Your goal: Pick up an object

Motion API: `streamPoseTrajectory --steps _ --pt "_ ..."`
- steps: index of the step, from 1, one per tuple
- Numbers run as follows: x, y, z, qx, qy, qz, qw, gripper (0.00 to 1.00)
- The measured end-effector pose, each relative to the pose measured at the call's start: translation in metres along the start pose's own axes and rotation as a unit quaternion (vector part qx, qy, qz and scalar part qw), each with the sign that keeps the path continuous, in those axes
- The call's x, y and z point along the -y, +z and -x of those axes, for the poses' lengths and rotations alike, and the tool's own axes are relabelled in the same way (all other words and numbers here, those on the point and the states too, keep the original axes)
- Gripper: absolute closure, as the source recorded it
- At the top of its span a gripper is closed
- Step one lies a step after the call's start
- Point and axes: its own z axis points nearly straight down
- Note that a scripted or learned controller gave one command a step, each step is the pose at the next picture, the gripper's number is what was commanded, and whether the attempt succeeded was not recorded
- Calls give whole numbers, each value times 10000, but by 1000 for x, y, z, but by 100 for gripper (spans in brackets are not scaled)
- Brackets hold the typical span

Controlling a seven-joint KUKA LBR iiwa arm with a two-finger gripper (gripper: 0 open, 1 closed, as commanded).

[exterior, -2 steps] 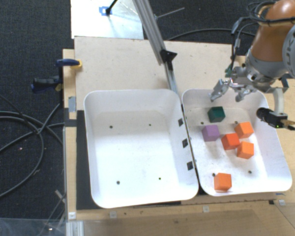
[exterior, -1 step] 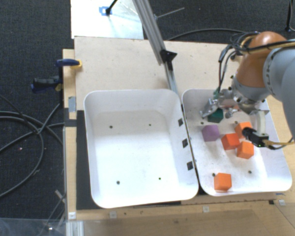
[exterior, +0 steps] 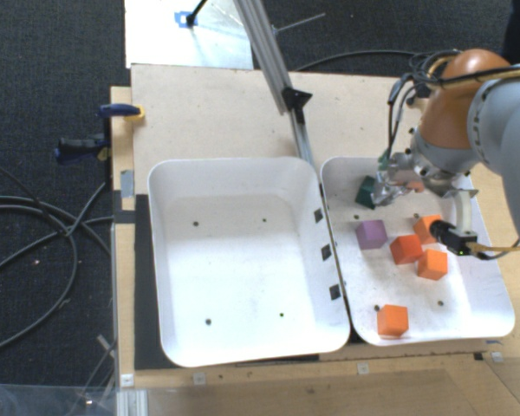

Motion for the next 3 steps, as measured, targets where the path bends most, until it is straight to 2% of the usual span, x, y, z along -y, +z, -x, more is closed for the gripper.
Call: streamPoseTrajectory --steps 1,2,3 --pt "0 0 0 -1 -3 1 10000 0" --pt "47 42 -13 -9 18 -48 10000 0" --pt "44 29 -13 -5 3 -5 10000 100"
